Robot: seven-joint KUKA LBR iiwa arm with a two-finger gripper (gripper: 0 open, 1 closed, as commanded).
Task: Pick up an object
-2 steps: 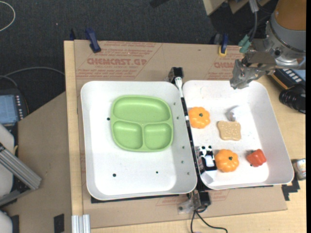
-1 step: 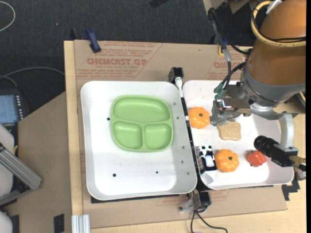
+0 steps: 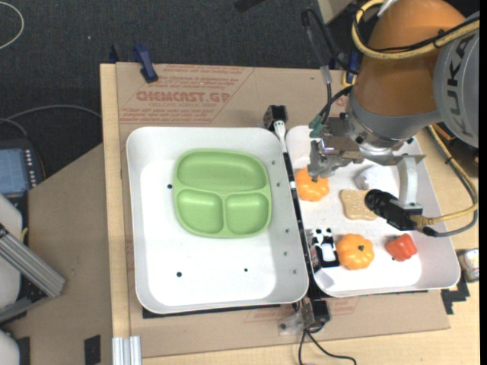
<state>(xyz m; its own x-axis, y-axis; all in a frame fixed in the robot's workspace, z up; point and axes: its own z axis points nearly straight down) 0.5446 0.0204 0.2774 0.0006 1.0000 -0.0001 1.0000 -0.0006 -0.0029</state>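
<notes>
Reaching in from the right over the right bin (image 3: 441, 268), with the orange band above the wrist bulking large over that bin's far half. Hanging the gripper (image 3: 319, 166) low above the bin's near-left part, directly over a small orange fruit (image 3: 310, 188) lying against the left wall. Not showing the fruit clearly between the fingers; appearing to touch or nearly touch its top, and cannot tell whether parted or closed, since the wrist and cables are hiding the tips.

Lying just right of that fruit, a tan cracker-shaped piece (image 3: 354, 203), partly tucked under a black cylindrical part of the arm's tooling. Sitting further toward the front of the same bin, a larger orange pumpkin-like toy (image 3: 355, 251), with a small black-and-white object (image 3: 324, 248) just beside it on the left and a red pepper-like toy (image 3: 401, 246) near it on the right.

Resting in the left bin (image 3: 152, 280), well apart from the arm, a green divided plate (image 3: 223, 192) with three compartments, lying flat toward the far side.
</notes>
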